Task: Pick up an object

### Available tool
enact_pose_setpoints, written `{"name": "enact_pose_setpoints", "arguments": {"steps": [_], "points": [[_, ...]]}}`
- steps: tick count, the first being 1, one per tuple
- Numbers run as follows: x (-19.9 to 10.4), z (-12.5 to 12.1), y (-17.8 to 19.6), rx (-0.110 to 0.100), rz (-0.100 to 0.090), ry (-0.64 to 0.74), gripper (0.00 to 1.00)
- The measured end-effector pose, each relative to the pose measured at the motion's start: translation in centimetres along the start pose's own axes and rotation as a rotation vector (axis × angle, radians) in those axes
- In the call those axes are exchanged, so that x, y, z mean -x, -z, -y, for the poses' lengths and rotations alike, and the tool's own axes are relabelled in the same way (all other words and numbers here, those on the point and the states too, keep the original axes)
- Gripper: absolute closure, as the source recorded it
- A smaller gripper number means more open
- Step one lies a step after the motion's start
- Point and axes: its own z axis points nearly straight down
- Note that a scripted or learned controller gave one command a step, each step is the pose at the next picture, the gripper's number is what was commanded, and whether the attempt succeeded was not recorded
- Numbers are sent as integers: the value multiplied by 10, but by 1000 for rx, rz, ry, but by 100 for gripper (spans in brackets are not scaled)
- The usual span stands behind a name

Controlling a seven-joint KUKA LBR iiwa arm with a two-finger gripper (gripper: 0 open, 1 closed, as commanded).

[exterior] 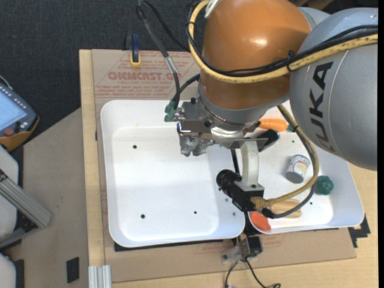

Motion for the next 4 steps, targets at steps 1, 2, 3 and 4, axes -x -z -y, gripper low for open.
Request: {"name": "enact_pose_setpoints", "arguments": {"steps": [1, 2, 3, 4], "points": [[-41, -1, 84, 20, -11, 10, 100], [-9, 0, 96, 15, -6, 2, 100], [-39, -92, 153, 23, -8, 4, 100], [-27, -82, -60, -7, 2, 2, 100]]}}
